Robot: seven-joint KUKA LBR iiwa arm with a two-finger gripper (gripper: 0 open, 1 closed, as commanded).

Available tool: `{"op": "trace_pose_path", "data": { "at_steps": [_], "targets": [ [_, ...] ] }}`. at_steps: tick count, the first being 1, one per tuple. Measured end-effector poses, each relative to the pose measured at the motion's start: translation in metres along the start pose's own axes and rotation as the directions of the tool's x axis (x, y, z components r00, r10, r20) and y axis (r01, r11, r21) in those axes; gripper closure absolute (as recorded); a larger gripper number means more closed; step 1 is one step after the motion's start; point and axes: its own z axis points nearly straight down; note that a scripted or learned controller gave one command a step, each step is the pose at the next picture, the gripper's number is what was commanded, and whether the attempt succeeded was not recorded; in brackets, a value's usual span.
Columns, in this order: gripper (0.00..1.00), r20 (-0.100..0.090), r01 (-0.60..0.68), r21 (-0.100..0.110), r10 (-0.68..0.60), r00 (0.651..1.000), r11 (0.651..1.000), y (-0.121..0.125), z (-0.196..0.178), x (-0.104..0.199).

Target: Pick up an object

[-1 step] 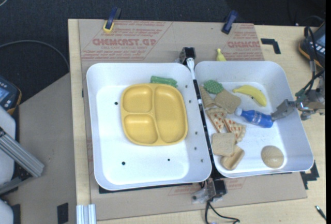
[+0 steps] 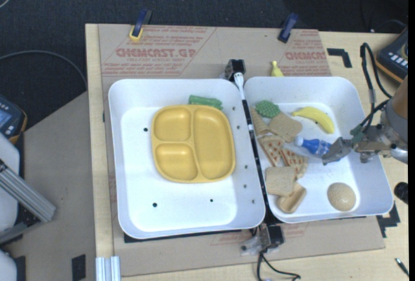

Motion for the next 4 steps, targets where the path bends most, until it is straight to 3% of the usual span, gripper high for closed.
{"op": "trace_pose_path", "data": {
  "at_steps": [1, 2, 3, 4],
  "targets": [
    [1.00, 0.004, -0.003, -0.005, 0.003, 1.000, 1.000, 0.001, -0.011, -0.003],
    [1.00, 0.007, -0.006, -0.005, 0.006, 1.000, 1.000, 0.015, 0.010, -0.033],
    [1.00, -0.002, 0.002, 0.004, -0.002, 1.000, 1.000, 0.036, 0.089, 0.023],
    [1.00, 0.000, 0.007, -0.011, -0.007, 1.000, 1.000, 0.028, 0.012, 0.119]
  ]
}}
